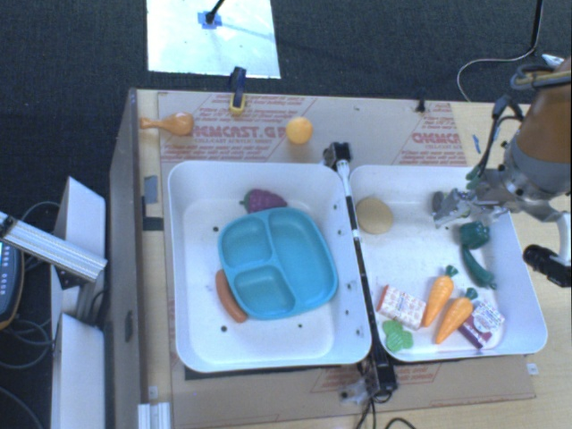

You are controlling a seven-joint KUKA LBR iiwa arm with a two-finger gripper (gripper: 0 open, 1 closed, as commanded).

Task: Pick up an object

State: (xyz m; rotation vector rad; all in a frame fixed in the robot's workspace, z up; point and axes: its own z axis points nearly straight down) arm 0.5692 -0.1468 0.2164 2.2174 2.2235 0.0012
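— What kind of place is this?
— It looks like a robotics lab. A cardboard-covered bench (393,137) stands on dark carpet (71,52), with loose cables (500,61), two white bins (192,347) of toy food and a grey arm (536,141).

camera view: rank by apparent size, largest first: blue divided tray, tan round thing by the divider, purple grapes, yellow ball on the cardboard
1. blue divided tray, by far the largest
2. tan round thing
3. purple grapes, partly hidden by the tray, so the rank is unsure
4. yellow ball

Gripper (450,206) low, perhaps slightly tilted
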